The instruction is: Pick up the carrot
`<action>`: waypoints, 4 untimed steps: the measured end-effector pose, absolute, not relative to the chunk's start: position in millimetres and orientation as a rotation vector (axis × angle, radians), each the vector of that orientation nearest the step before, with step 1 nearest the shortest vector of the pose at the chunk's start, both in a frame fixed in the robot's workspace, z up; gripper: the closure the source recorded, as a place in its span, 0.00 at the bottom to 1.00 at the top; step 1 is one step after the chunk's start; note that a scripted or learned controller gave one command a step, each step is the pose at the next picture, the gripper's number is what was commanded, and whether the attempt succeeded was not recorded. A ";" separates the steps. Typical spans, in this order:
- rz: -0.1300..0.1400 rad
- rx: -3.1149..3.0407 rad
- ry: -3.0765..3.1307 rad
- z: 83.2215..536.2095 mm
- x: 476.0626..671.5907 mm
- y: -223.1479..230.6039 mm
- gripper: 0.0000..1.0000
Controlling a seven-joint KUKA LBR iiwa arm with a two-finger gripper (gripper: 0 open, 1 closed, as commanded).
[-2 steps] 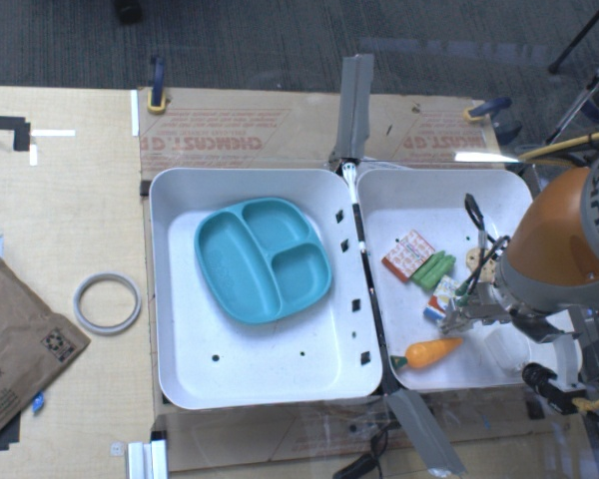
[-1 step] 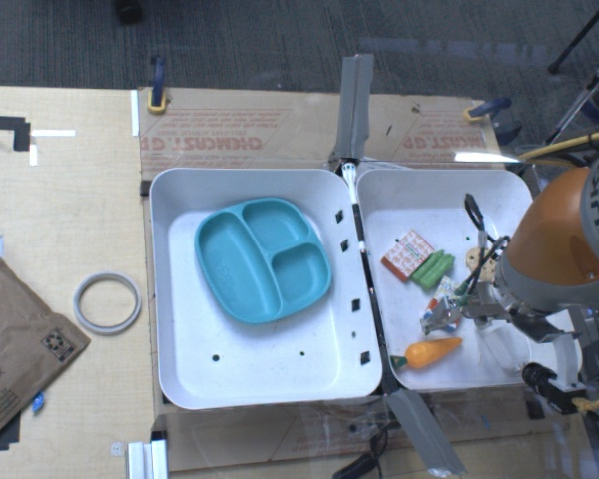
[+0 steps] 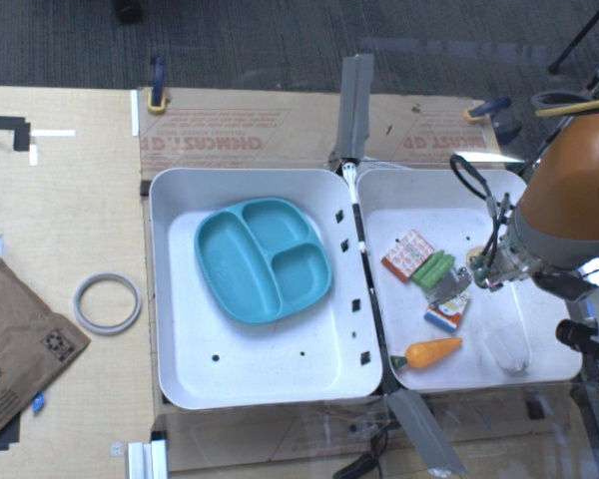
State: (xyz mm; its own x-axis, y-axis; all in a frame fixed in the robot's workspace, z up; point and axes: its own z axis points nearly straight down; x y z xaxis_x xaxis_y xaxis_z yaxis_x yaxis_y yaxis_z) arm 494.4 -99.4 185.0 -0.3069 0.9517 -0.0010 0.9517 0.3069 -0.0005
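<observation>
The orange carrot (image 3: 432,352) with a green top lies on its side near the front edge of the right bin (image 3: 399,208). My gripper (image 3: 453,285) hangs over the middle of that bin, up and to the right of the carrot and apart from it. It is just above a small red, white and blue box (image 3: 446,314). Nothing of the carrot is in its grasp.
A red and white packet (image 3: 408,254) and a green item (image 3: 434,267) lie left of the gripper. A clear plastic cup (image 3: 506,351) sits at the bin's front right. The left bin (image 3: 180,367) holds a teal divided plate (image 3: 264,258). A tape ring (image 3: 107,300) lies on the bench.
</observation>
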 end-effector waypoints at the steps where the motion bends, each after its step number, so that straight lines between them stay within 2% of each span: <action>1: -0.003 1.945 2.470 190.6 477.6 -66.4 0.00; 2: -0.003 1.570 2.723 190.8 477.7 26.0 0.00; 3: -0.003 1.553 2.731 191.0 477.7 -44.5 0.00; 4: -0.004 2.012 2.414 190.6 477.2 -69.7 0.00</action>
